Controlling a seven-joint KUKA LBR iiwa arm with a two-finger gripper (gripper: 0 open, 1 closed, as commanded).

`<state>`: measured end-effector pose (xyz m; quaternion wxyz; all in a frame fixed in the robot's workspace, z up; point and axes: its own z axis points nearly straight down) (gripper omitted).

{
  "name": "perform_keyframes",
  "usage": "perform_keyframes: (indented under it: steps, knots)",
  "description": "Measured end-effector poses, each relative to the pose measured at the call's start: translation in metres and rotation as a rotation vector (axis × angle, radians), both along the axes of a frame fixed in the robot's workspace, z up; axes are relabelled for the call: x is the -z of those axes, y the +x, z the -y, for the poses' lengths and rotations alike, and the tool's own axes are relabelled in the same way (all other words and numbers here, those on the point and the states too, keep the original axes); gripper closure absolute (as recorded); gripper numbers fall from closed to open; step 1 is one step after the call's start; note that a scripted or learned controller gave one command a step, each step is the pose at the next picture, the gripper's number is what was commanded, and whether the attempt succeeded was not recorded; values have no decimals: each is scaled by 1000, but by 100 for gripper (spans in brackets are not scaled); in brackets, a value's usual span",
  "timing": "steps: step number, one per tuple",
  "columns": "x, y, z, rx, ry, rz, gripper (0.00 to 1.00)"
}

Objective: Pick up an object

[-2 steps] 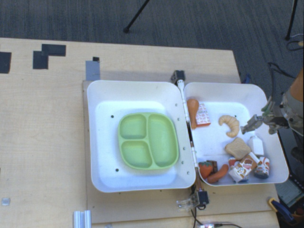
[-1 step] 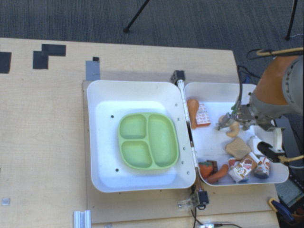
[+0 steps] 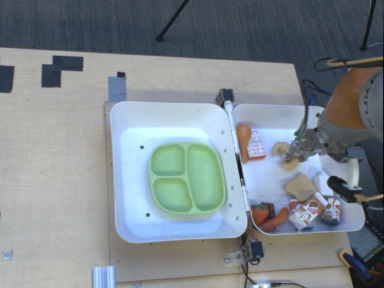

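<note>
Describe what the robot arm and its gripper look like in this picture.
The arm is a thick, rounded grey body with a broad orange band above the wrist. It narrows to a small grey metal gripper of dull, mechanical-looking parts. A dark cable runs along the wrist beside the gripper.

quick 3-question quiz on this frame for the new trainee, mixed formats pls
1. True or false: the green divided plate sits in the left bin.
2. Which lies nearest the gripper? A) bread slice B) carrot C) beige lump
3. How many compartments does the plate have?

Key: 1 true; 2 C; 3 three.
</note>
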<state>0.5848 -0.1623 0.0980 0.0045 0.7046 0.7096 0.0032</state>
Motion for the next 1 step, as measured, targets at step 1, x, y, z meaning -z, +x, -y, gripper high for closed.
perform_keyframes:
  steps: [1]
  knots:
    - [-120,1,-36,1,1,-5,100]
